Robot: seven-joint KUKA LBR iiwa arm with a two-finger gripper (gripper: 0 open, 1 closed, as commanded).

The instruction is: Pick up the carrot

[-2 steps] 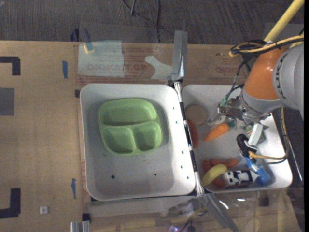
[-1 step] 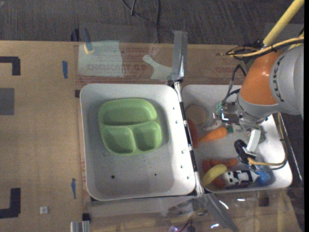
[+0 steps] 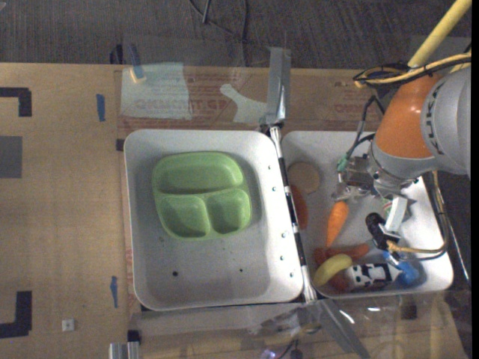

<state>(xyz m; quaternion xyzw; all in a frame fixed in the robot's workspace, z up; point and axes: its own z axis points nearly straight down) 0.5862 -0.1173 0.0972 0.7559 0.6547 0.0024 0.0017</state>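
Near edge of right bin (image 3: pixel 441 271): a banana (image 3: pixel 331 268) lies beside a black-and-white toy (image 3: pixel 369 275) with a blue piece (image 3: pixel 408 274) at its right; reddish items sit just behind the banana
Carrot (image 3: pixel 336 223): lies in the right bin, left of centre, long axis running near to far with a slight tilt, thick end far, tip pointing toward the banana
End effector (image 3: pixel 358 191): hovers at the carrot's far end, just right of it; cannot tell how it is set
Left of carrot: a red item (image 3: pixel 299 206) along the bin wall, a tan disc (image 3: pixel 304 176) further back
Left bin (image 3: pixel 142 223): holds a green divided tray (image 3: pixel 202 194)
Counter (image 3: pixel 60 200): brown, with blue tape marks
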